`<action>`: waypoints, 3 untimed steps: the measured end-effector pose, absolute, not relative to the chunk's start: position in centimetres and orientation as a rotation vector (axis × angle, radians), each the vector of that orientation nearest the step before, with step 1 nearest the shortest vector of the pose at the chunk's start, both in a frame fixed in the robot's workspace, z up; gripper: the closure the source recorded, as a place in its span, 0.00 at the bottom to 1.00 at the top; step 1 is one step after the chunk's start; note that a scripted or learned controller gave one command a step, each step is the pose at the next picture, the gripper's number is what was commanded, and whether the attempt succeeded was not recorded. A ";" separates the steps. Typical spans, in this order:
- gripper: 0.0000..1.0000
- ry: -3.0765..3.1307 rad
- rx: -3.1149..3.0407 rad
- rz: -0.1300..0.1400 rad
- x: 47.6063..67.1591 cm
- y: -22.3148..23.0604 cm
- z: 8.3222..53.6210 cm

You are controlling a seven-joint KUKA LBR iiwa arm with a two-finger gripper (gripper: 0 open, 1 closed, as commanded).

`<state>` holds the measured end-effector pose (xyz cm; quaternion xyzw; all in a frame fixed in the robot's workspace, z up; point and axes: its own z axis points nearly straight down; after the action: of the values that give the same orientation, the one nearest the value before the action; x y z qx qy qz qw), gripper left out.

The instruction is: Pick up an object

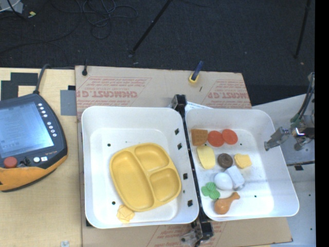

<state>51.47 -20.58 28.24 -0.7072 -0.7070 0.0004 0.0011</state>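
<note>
Your drumstick (226, 203) lies at the right bin's (277, 199) six o'clock, toys clustered for easy picking; you cannot tell the gripper's (275, 139) state at three o'clock.

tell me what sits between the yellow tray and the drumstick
In the camera view, the bins' adjoining walls lie between the tray and the drumstick, plus a green piece.

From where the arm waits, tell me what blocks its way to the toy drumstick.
Nothing visible does. The tool sits at the right bin's right rim; the drumstick lies uncovered near the front, with a white egg just behind it.
</note>
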 end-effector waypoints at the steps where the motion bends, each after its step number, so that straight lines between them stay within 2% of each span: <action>1: 0.00 -2.235 -2.229 -0.016 47.6 -15.4 50.7; 2: 1.00 -2.224 -2.217 0.004 47.7 -15.4 50.6; 3: 1.00 -2.213 -2.207 0.014 54.3 -13.4 31.9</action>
<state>54.32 -13.39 31.94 -0.7061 -0.7081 0.0046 0.0078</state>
